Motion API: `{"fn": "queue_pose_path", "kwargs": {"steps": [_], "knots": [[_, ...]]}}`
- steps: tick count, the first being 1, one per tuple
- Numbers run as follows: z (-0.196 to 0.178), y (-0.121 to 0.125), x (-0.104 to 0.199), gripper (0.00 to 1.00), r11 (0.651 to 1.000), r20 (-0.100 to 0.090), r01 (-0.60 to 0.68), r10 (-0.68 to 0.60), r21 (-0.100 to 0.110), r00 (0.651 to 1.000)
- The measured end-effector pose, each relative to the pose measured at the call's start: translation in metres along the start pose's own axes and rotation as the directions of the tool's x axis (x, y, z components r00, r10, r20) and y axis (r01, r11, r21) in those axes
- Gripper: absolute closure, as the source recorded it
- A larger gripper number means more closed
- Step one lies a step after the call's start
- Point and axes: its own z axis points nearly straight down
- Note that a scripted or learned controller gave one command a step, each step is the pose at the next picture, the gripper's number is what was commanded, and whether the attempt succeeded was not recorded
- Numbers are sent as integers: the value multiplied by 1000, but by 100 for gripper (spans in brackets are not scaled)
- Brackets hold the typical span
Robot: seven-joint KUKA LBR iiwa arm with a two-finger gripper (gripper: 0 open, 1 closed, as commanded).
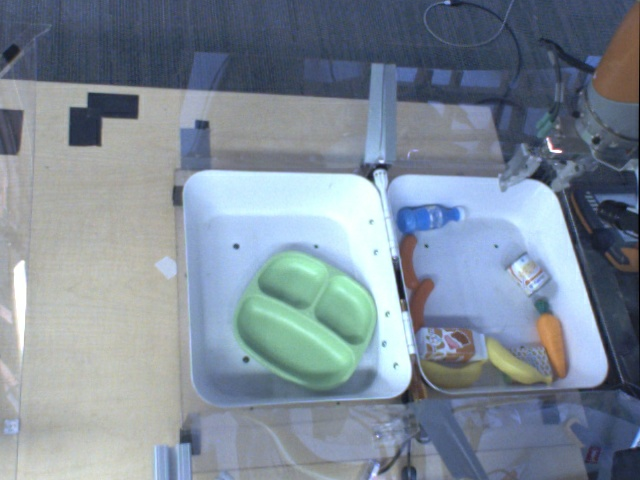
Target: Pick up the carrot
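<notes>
Carrot (551, 340): lying inside right bin (575, 258), against its right wall near the front corner, just beside banana (517, 362).
End effector (538, 164): above right bin's back right corner, well apart from carrot; fingers' state – cannot tell.

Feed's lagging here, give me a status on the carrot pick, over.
Gripper above right bin's far corner, nothing between fingers. Carrot lying by the bin's right wall, untouched. Banana touching its near end, small can just beyond its top.
</notes>
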Motion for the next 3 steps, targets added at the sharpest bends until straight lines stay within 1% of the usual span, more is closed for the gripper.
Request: {"fn": "queue_pose_path", "kwargs": {"steps": [1, 2, 3], "knots": [[138, -56, -19, 0, 987, 0, 160, -160, -2, 987], [69, -167, -22, 0, 988, 1, 152, -152, -1, 988], [131, -152, -25, 0, 987, 10, 160, -160, -15, 987]]}}
